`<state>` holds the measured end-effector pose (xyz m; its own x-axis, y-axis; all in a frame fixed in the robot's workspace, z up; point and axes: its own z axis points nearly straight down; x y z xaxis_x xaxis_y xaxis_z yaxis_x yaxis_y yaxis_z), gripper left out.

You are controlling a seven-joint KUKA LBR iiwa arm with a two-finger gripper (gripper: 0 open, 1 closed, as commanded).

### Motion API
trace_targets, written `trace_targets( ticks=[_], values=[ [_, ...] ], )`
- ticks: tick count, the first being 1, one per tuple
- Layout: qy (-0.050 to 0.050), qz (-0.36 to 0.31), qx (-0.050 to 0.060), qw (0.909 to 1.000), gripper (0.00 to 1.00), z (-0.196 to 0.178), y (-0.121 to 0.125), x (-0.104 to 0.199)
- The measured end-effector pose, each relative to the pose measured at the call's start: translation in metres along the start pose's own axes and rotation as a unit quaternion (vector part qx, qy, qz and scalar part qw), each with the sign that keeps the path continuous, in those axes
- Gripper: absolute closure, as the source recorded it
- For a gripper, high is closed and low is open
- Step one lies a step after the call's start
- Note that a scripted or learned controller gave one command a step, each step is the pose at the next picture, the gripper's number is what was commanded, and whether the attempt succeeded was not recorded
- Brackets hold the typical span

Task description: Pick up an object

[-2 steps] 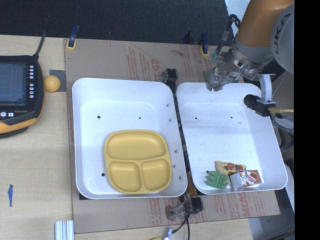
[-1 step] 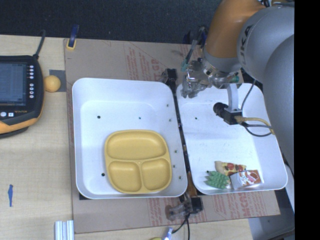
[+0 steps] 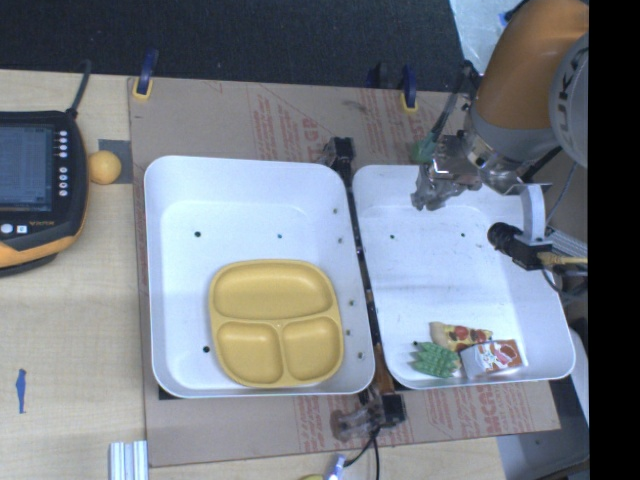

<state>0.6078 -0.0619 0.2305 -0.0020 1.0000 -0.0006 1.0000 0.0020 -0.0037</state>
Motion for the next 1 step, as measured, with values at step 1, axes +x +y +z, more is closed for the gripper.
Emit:
trace_targets(
  ticks=[1],
  values=[
    [0.0,-0.001,-0.001,1.0,1.0,0.0108,0.0278,-0.0123]
  ],
)
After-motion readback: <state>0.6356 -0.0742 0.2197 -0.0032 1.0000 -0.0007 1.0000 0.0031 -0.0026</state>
